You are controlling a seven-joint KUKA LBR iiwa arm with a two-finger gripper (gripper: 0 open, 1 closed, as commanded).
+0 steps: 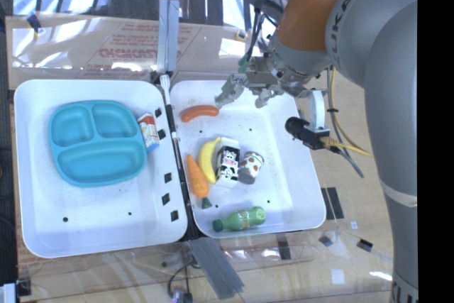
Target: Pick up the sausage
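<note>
Under the slanted camera, a wooden bench [355, 252] covered with a clear plastic sheet carries two shallow white bins side by side, with dark ribbed flooring beyond its far edge. The left bin [42, 223] holds a blue divided plate [96, 140] and a small carton [148, 131] against its right wall. The right bin [301, 188] holds the sausage [199, 112] near its far left corner, plus a banana [208, 158], carrot [197, 177], cow-print box [228, 163], small cup [250, 166] and green bottle [241, 219]. The gripper [245, 94] hangs over the bin's far edge, fingers spread apart and holding nothing, its left fingertip just right of the sausage without touching.
</note>
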